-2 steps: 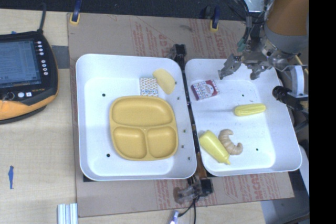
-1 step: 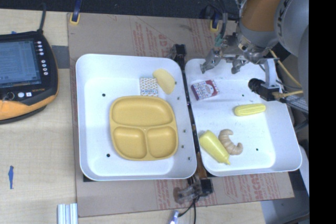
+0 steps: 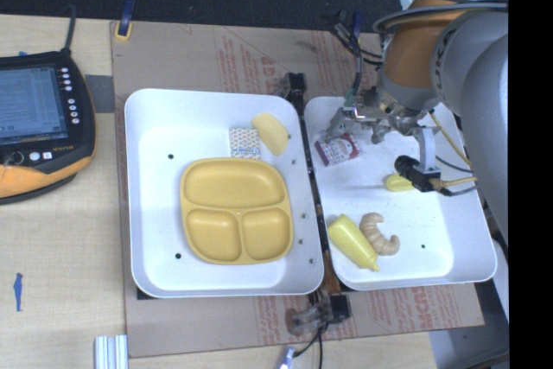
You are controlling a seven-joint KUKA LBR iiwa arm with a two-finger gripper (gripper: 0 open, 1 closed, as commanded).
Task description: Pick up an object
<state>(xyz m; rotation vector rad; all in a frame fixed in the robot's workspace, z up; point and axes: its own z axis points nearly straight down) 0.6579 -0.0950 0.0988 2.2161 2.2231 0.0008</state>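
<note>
My gripper [image 3: 363,122] hangs low over the far left part of the right bin [image 3: 449,259]. Just below and left of it lies a small red and white packet [image 3: 337,150], close to the gripper tip; I cannot tell whether they touch. Near the bin's front lie a yellow squeeze bottle [image 3: 352,241] on its side and a tan curled shrimp-like toy [image 3: 381,233], touching each other. Nothing is seen held in the gripper.
The left bin [image 3: 151,186] holds a yellow divided plate [image 3: 235,210], a small patterned packet [image 3: 244,143] and a pale yellow wedge [image 3: 270,132] at its far side. A tablet controller [image 3: 39,121] lies on the bench at far left. The grey arm with its orange band [image 3: 415,47] overhangs the right bin's far right.
</note>
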